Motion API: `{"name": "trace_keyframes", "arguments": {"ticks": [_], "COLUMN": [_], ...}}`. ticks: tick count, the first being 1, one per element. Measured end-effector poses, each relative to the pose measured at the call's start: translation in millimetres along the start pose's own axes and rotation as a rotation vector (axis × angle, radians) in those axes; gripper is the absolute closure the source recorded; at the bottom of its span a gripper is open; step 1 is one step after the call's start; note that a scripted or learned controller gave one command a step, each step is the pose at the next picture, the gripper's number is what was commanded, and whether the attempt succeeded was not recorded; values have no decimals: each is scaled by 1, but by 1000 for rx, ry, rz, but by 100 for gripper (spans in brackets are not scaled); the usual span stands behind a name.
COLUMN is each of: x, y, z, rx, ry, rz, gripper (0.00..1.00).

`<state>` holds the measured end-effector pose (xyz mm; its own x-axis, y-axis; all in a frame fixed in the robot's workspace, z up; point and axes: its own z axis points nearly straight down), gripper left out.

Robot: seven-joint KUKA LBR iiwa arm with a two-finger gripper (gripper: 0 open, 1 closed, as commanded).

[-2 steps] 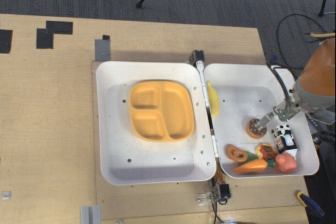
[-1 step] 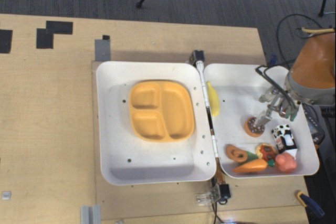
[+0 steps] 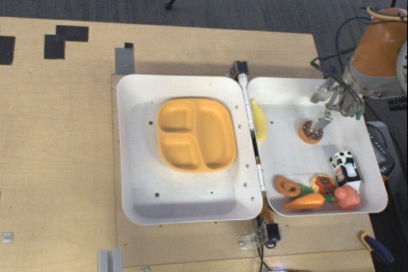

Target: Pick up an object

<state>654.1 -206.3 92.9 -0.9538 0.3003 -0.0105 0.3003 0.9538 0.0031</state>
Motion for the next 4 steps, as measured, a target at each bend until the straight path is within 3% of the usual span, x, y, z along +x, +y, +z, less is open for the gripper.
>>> {"name": "trace_keyframes", "arguments": {"ticks": [1, 2, 3, 4], "x": [-6, -7, 37, -3], "y": [2, 3, 3, 4], "z": [-7, -27, -5, -10], "rx": [3, 1, 1, 2], "ry": [9, 2, 3, 7], "rz": [-91, -105, 22, 40], "gripper": [0, 0, 0, 0]}}
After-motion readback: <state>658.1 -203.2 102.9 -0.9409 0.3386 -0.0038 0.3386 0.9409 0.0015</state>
